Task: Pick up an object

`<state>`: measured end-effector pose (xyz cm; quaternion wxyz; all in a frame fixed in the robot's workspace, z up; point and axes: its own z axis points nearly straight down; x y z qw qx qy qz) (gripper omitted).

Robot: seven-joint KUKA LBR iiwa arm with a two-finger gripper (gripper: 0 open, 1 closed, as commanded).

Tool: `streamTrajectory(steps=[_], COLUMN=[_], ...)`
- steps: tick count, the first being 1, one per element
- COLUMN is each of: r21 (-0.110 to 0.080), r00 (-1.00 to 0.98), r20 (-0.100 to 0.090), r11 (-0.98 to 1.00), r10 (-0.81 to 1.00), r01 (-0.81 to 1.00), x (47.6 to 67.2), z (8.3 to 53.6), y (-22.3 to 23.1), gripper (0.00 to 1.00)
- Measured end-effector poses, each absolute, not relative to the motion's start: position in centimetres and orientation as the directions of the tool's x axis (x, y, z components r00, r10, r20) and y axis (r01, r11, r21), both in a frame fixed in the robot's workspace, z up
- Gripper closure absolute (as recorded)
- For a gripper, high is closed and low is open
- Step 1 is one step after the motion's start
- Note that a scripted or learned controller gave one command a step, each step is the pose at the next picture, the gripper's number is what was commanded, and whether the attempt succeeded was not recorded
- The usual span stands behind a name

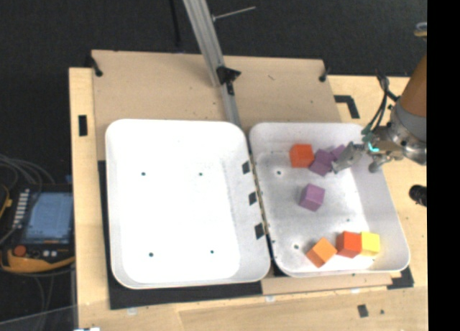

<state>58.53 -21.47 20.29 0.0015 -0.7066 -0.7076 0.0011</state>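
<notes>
The gripper [345,156] hovered near the right bin's [381,200] far edge, beside a purple block [322,161] — tilted, no clear long axis — whether the fingers were apart, I could not tell.

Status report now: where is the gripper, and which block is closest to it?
Gripper low in right bin, at purple block. No block seen between fingers. Orange block touching close beside.

Right bin [381,200]: orange cube [302,155], two purple cubes [322,161] [312,197], and an orange [323,251], red [350,243], yellow [370,243] cluster are held.
Gripper [345,159]: positioned beside the upper purple cube.
Left bin [122,200]: white.
</notes>
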Motion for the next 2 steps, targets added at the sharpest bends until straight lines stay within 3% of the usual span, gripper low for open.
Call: streamTrajectory(steps=[1,2], r21=[0.001,-0.003], r00=[-0.004,-0.006], r20=[-0.002,0.000], r11=[0.004,0.006], r10=[1.000,1.000], r01=[1.000,1.000], x=[58.6,58.7], z=[20.6,14.6], y=[-21.5,-20.8], gripper=[0.00,0.00])
